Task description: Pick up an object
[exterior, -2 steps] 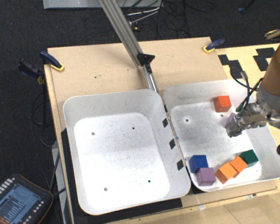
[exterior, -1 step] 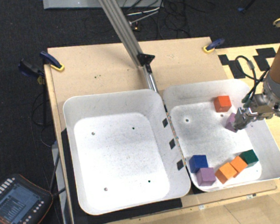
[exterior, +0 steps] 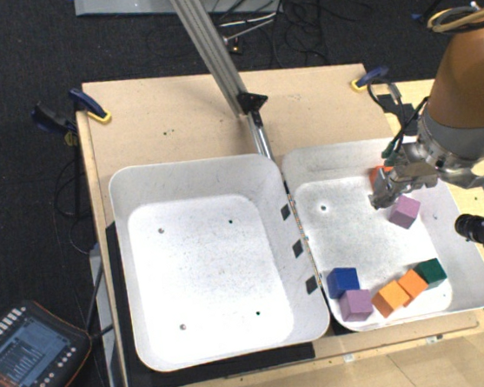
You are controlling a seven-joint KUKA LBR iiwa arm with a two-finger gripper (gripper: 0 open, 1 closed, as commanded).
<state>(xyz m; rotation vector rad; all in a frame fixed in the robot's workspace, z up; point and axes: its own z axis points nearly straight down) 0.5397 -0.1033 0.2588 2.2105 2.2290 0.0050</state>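
Just below the gripper (exterior: 388, 195), touching its tip, a tilted purple block (exterior: 404, 211) sits in the right bin (exterior: 473, 291); whether it is held, I cannot tell.

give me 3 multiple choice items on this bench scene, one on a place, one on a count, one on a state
1. Where do the blocks lie?
A. left bin
B. right bin
C. on the bare bench

2. How many purple blocks are there?
A. one
B. two
C. four

3. How does the purple block by the hand sit?
A. tilted, just below the hand
B. stacked on the blue block
C. outside the bins

Key:
1 B: all blocks sit in the right bin.
2 B: one purple block by the hand, another beside the blue block.
3 A: it appears tilted, right under the hand.
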